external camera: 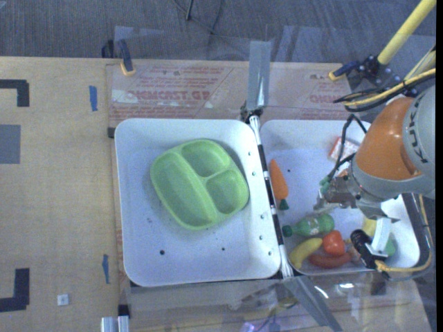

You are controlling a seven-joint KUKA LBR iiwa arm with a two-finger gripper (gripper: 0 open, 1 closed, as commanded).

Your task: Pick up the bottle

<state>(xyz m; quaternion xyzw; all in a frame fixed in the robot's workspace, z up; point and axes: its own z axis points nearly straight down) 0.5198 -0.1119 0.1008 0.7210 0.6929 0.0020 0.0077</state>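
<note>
Green plastic bottle (313, 225) lies on its side in the right white bin (304, 151), long axis roughly left-right, just below-left of the gripper (337, 194); jaw state: cannot tell.

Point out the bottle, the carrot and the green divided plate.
bottle (313, 225): camera view, right bin, middle of its green body.
carrot (278, 179): camera view, right bin beside the divider, middle of its orange length.
green divided plate (199, 182): camera view, left bin, central ridge.
</note>
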